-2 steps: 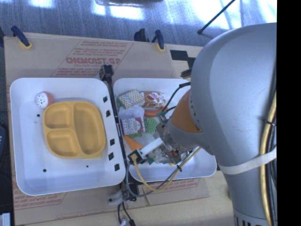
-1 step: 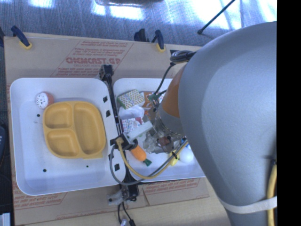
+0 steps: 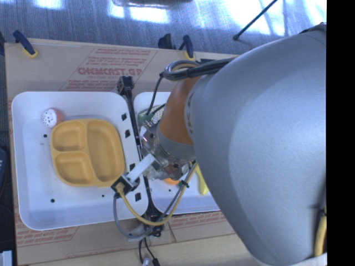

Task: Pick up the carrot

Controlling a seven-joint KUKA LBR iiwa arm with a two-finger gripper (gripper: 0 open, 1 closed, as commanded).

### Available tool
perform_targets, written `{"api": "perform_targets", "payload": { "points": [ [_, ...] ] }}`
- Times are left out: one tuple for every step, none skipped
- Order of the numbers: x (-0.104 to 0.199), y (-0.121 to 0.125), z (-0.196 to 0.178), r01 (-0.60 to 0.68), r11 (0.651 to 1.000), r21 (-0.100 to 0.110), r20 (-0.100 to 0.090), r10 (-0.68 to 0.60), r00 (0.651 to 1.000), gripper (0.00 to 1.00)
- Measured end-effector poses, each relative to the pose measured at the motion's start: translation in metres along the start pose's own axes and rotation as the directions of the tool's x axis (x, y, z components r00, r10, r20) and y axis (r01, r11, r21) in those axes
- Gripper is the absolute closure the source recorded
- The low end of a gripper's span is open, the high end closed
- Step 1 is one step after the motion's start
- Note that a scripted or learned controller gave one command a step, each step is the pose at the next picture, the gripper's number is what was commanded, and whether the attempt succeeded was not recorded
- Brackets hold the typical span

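Nearest the camera, the grey arm [image 3: 266, 148] bulked over the right side of the bench, its broad casing hiding most of the right bin [image 3: 145, 101]. It reached in from the right and bent downward, so the orange band [image 3: 176, 118] sat above the wrist and the gripper [image 3: 164, 169] pointed down into the left part of that bin, close to the wall shared with the left bin [image 3: 22, 148]. A loop of yellow and grey cables [image 3: 138, 218] hung from the wrist across the bins' front rims onto the cardboard sheet [image 3: 105, 68] beneath them. A white bracket [image 3: 135, 177] with a black end jutted from the wrist toward the left bin.

The wrist hardware covered the gripper's tip, so it could not be told whether it was open or closed. A small orange patch, seemingly the carrot [image 3: 172, 175], showed right under the gripper on the right bin's floor, touching or nearly touching the hardware; whether it was gripped could not be told. A yellow object [image 3: 202, 185] lay just to its right, partly under the arm.

Farther left, a yellow divided plate [image 3: 87, 151] lay flat in the left bin, with a small pale ball [image 3: 50, 117] just beyond its far-left corner. Blue clamps [image 3: 25, 43] held the far edge of the cardboard
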State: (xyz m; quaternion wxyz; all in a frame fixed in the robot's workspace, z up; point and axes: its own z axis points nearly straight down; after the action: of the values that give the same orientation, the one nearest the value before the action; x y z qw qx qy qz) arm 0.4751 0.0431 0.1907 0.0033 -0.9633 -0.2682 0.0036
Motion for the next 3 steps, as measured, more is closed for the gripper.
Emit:
{"api": "perform_targets", "payload": {
  "points": [
    [-0.038, 0.064, -0.019, -0.179, 0.984, -0.003, -0.003, 0.179, 0.984, 1.00],
    [-0.011, 0.018, 0.000, 0.161, 0.987, -0.001, 0.000, -0.161, 0.987, 1.00],
    [-0.026, 0.044, 0.000, 0.202, 0.979, -0.001, 0.000, -0.202, 0.979, 1.00]
  ]
}}
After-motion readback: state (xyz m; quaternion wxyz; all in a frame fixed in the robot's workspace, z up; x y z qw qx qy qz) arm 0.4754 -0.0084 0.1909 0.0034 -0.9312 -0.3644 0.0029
